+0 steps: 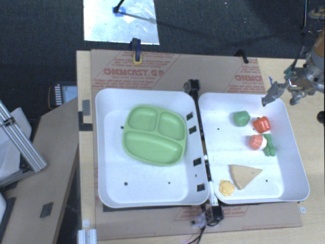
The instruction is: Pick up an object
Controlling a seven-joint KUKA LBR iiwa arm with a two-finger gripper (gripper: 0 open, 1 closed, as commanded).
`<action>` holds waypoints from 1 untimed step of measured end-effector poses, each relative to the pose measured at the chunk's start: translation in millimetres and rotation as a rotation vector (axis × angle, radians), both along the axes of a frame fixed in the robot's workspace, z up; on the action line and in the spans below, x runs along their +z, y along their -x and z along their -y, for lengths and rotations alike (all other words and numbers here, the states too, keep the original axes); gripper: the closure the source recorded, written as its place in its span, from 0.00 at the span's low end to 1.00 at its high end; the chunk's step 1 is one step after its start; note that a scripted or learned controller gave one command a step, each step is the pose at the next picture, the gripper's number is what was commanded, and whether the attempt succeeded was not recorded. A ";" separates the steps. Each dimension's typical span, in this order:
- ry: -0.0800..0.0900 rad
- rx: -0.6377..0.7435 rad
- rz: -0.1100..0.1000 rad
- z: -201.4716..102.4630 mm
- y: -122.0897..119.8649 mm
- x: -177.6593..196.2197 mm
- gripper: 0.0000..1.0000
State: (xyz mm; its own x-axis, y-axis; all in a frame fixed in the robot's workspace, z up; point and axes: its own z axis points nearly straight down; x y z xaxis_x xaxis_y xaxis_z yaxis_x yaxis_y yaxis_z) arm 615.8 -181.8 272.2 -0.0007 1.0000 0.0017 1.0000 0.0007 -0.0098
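Gripper (280,93) hovered over the right bin's (293,151) far right corner, fingers spread apart, nothing between them. Green ball (241,118), red pepper (261,124) and radish (257,142) clustered toward the far edge; tan wedge (245,175) and yellow piece (226,188) sat along the near edge.

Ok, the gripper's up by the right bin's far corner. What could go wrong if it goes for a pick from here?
The green ball, red pepper and red-and-white piece with a green stem sit close together, so the gripper could nudge a neighbour or close on two at once. The flat tan wedge lies low in the right bin, so the fingers might slide over it. The yellow piece sits near the bin's wall, leaving little room.
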 end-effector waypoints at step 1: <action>0.002 0.003 0.011 -0.8 -2.0 7.2 0.00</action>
State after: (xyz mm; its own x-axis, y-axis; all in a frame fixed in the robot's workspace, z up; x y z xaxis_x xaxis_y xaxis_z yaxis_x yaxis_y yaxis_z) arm 617.7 -181.0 279.4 -0.0035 1.0000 -0.0005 1.0000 0.0035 0.0015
